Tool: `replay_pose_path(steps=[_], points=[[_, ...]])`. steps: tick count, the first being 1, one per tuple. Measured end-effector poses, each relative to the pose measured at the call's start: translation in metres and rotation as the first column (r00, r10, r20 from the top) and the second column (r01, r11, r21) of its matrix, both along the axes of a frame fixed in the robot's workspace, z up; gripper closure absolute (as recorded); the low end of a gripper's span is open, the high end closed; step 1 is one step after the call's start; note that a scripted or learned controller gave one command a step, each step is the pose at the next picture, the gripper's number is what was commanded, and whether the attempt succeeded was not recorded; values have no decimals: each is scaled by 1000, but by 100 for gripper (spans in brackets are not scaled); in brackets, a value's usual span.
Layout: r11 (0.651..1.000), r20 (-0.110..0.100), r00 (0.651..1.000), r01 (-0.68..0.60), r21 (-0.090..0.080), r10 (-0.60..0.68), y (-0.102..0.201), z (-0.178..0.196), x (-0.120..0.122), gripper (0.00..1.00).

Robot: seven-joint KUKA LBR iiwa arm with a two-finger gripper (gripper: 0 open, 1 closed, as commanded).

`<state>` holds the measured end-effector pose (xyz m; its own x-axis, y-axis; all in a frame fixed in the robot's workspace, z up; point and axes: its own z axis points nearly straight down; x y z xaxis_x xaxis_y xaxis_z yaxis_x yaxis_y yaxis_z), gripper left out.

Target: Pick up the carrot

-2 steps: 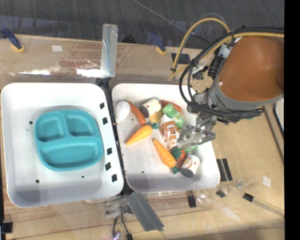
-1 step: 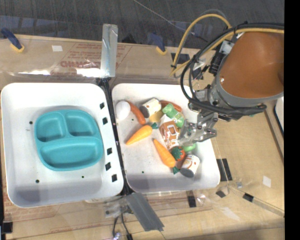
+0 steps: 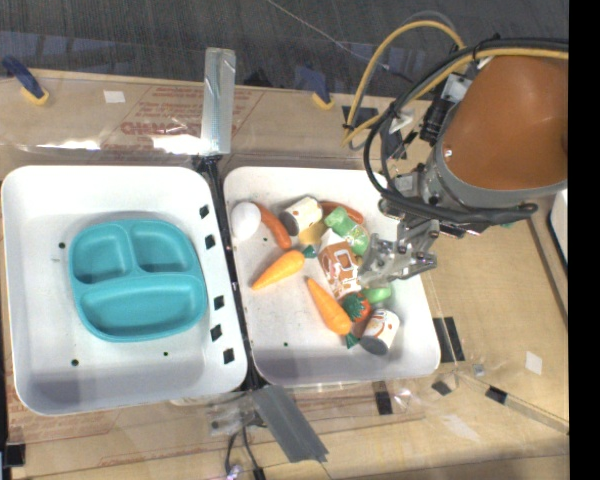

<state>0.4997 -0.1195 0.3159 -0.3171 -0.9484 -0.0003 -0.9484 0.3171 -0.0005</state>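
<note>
1. Over the right bin's [image 3: 280,363] far-right side hangs the tool [image 3: 395,258], low above the clutter; its grip state I cannot tell
2. That bin holds three carrots, a white egg [image 3: 245,218] and small packets
3. The middle carrot [image 3: 278,269] lies slanted, tip pointing lower left
4. The left bin [image 3: 40,368] holds a teal divided tray [image 3: 135,278]

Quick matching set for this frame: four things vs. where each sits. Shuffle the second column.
1. teal tray
2. white egg
3. gripper
4. grey tape strip

a. right bin, near its left wall
b. over the right bin's right side
c. left bin
d. on the bench behind the bins

Pairs: 1-c, 2-a, 3-b, 4-d
</note>
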Motion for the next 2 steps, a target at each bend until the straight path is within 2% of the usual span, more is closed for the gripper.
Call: replay_pose_path(steps=[2], points=[[1000,3,1000,-12,-1,12,3,21,3,100]])
